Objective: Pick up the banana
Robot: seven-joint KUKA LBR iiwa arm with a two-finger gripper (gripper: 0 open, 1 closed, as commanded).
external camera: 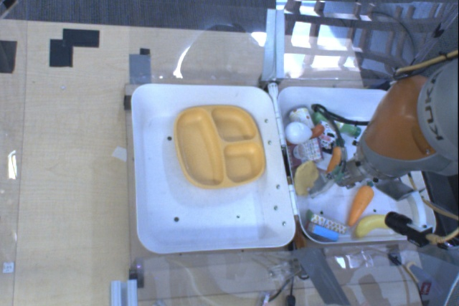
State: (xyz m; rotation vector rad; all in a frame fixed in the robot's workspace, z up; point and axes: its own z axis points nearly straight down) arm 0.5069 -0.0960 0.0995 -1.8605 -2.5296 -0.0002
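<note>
Light wood bench (64,154) on grey carpet, two white bins. Left bin (154,226) holds a yellow divided plate (219,145). Banana (371,225) lies at the right bin's (315,233) near edge beside a carrot (359,205). Gripper (331,180) sits over the clutter; grip state unclear.

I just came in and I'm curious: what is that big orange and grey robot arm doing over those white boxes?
The arm is reaching into the right bin, which holds toy food and small bits. Its gripper is low among them, near a carrot. Its job is to pick up the banana, which lies near the bin's front edge, untouched. The left bin holds a yellow divided plate.
</note>
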